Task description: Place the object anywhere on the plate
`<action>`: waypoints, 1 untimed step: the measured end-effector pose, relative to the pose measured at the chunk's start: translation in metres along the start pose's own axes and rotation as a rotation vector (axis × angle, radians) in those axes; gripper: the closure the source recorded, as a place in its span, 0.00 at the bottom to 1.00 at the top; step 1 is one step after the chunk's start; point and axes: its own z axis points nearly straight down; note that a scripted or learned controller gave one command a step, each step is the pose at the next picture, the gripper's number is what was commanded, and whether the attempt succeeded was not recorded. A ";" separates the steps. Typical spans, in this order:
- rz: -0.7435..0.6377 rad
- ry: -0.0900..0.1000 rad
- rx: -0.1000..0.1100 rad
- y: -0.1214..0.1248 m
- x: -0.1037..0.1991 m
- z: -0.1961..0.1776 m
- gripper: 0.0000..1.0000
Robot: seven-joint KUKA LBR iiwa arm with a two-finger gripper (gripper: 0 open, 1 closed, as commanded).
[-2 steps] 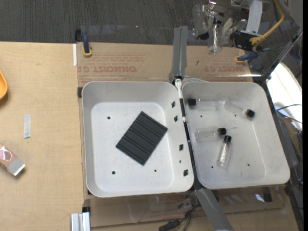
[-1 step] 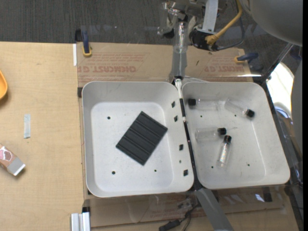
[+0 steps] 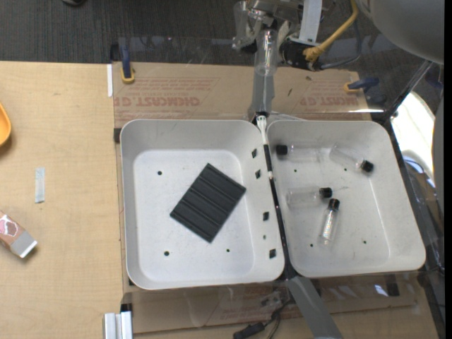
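Camera view from above the bench, looking down at two shallow white bins set side by side on brown cardboard. The left bin (image 3: 141, 189) holds a dark ribbed rectangular plate (image 3: 208, 202), lying flat and turned at an angle near the bin's middle. The right bin (image 3: 395, 210) holds several small clear vials with black caps: one vial (image 3: 328, 222) lies near the middle, another (image 3: 352, 158) lies toward the far right corner, a third (image 3: 304, 151) lies near the far left corner, and a fainter one (image 3: 308, 197) lies between them. None of the vials touches the plate; all are across the divider from it. The gripper (image 3: 265, 32) hangs above the far edge of the bench, over the seam between the bins and well apart from the vials. Whether its jaws are apart or together cannot be told from this angle. Nothing is visibly held.
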 end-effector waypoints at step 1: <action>-0.768 0.003 -0.005 -0.002 0.008 0.006 1.00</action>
